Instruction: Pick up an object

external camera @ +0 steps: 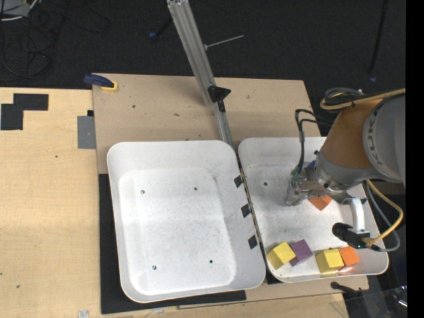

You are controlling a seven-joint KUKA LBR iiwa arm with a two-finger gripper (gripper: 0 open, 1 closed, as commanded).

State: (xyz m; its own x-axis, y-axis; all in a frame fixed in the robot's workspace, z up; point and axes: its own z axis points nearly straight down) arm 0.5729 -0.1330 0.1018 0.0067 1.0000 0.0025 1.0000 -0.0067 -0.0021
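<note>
Two bins (pixel 179 152): white, side by side.
Arm (pixel 361 144): reaches into right bin.
Claw (pixel 299 192): low; grip state cannot be told.
Orange block (pixel 320 203): just beside claw.
Other blocks: yellow (pixel 281 254), purple (pixel 301 250), near front rim.
Handling: likely light, stiff; grip flat sides.

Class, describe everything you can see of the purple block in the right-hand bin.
The purple block is a small cube-like piece, matte and evenly coloured, possibly foam or painted wood. It lies loose on the floor of the right bin, near the front edge, turned at a slight angle to the bin's sides. Its left side sits against a yellow block; whether they actually touch is hard to tell. The claw is farther back in the bin, apart from it.
</note>
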